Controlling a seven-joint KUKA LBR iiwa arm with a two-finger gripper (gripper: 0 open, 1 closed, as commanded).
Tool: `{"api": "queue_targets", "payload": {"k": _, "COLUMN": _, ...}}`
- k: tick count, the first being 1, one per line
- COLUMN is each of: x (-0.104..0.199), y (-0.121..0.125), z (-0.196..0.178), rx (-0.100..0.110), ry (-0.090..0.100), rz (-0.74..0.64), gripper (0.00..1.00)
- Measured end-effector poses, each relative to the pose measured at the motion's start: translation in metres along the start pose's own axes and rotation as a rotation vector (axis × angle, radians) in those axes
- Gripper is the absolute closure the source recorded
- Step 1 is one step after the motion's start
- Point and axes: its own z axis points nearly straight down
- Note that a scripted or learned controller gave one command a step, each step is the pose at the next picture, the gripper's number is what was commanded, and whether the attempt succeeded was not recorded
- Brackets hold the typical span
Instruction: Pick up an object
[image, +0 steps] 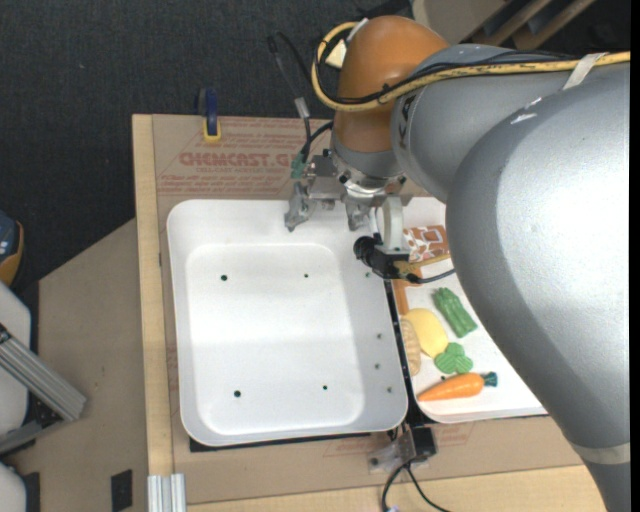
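Observation:
My gripper hangs over the far edge of the left white bin, its two grey fingers spread apart with nothing between them. The right bin is largely covered by my arm. In the part that shows lie an orange carrot, a pale yellow item, a long green vegetable, a small knobbly green piece and an orange-and-white box. The gripper stands left of and apart from all of them.
Both bins rest on a brown cardboard sheet with red print. A blue clamp sits on its far edge. My bulky grey arm overhangs the right bin from the right.

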Motion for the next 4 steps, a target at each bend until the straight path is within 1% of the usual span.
{"api": "queue_targets", "payload": {"k": 1, "x": 0.069, "y": -0.072, "z": 0.019, "rx": 0.001, "ry": 0.0, "rz": -0.001, "gripper": 0.0}}
{"api": "queue_targets", "payload": {"k": 2, "x": 0.123, "y": -0.08, "z": -0.2, "rx": -0.027, "ry": 0.007, "rz": -0.001, "gripper": 0.0}}
{"api": "queue_targets", "payload": {"k": 3, "x": 0.117, "y": -0.052, "z": -0.06, "rx": 0.004, "ry": -0.007, "rz": 0.007, "gripper": 0.0}}
{"api": "queue_targets", "payload": {"k": 4, "x": 0.12, "y": -0.095, "z": -0.214, "rx": -0.025, "ry": 0.006, "rz": 0.002, "gripper": 0.0}}
